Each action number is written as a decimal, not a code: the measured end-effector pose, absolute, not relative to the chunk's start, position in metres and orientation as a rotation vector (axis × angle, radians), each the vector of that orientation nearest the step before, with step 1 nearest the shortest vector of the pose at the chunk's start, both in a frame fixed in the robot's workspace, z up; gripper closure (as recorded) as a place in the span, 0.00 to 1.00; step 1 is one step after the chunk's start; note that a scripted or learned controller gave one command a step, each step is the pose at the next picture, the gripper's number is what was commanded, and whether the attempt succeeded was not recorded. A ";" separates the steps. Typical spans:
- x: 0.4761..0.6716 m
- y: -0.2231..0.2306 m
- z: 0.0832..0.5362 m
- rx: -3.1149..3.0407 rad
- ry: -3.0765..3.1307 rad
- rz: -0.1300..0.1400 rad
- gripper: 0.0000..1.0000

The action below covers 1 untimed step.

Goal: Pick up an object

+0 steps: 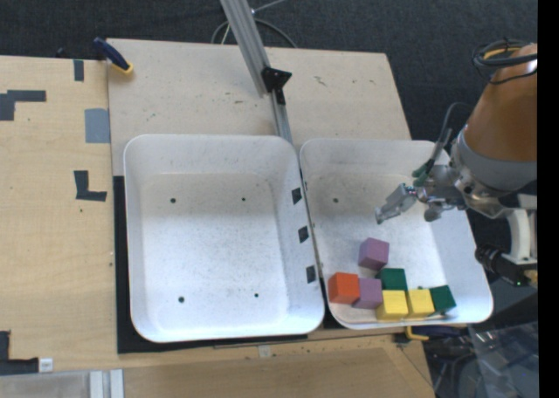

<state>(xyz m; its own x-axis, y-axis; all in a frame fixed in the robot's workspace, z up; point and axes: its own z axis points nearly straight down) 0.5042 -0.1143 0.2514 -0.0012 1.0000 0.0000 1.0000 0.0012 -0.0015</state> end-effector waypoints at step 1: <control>0.490 -0.119 0.138 -2.216 -2.215 0.010 0.00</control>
